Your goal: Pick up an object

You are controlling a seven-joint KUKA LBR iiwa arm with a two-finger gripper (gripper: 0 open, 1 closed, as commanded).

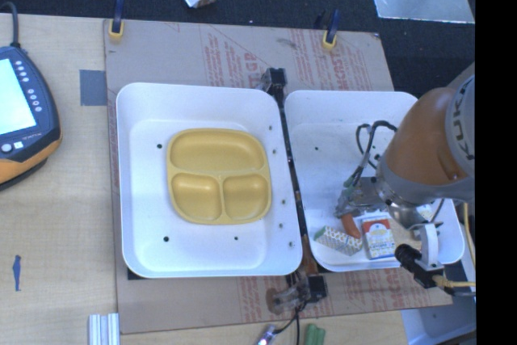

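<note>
The arm is hanging low over the right bin, and its jaws are sitting hidden under the wrist, so I cannot tell how they stand. Just below them a small red-and-white carton is lying flat, with a grey-green packet lying beside it. A yellow divided tray is resting well apart.

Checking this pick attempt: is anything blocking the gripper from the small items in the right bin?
Nothing visible blocks them. The arm hangs over the right bin, directly above the small packets at its near edge; the arm's own body hides the gripper.
</note>
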